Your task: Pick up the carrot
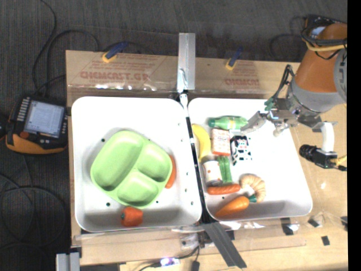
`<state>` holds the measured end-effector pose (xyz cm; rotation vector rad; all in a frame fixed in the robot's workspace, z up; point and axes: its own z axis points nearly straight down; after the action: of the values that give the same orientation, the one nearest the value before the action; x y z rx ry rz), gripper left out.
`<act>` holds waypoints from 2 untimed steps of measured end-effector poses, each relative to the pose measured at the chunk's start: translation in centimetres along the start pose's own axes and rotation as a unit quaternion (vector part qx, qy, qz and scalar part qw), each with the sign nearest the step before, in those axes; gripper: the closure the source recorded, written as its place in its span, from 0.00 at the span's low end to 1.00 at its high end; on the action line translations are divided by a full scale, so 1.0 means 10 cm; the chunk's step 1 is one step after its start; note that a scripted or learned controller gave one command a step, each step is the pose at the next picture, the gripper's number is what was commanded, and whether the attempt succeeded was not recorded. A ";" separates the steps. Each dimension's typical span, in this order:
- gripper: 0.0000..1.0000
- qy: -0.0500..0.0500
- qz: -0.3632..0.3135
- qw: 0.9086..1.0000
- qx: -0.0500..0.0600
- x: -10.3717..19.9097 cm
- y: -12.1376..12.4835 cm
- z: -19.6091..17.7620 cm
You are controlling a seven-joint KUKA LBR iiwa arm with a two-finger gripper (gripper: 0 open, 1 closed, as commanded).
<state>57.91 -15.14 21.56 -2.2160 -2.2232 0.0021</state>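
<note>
Down in the right bin (293, 168), the carrot (232, 205) lies near the front wall, orange w/ a green top at its right end, tilted a bit, nothing gripping it. Just above it sits a croissant-like pastry (252, 182), and to its upper left a red-orange sausage (222, 189) lying roughly flat. Further back is a clutter of items: a small jar (212, 171) w/ a label, a green stalk-like veg (225, 168) beside it, an orange-and-white packet (220, 141), a black-and-white carton (241, 149), a yellow banana (199, 139) along the bin's left wall, and a green bottle (226, 122) at the back.

The left bin (84, 202) holds a big green divided plate (133, 167), tilted, w/ an orange piece (171, 171) poking out at its right edge; a red-orange pepper (132, 215) sits by the front wall.

The gripper (266, 121) hangs over the back right part of the right bin, well apart from the carrot, fingers spread, grasping nothing. The arm's orange band (316, 66) is at the upper right.
</note>
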 end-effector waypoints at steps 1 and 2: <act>0.00 0.001 0.028 1.000 0.001 0.14 -0.81 1.12; 0.00 -0.016 -0.244 0.970 -0.019 0.29 -0.85 1.17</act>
<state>49.42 -12.28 9.87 -1.6324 -2.7380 -0.0048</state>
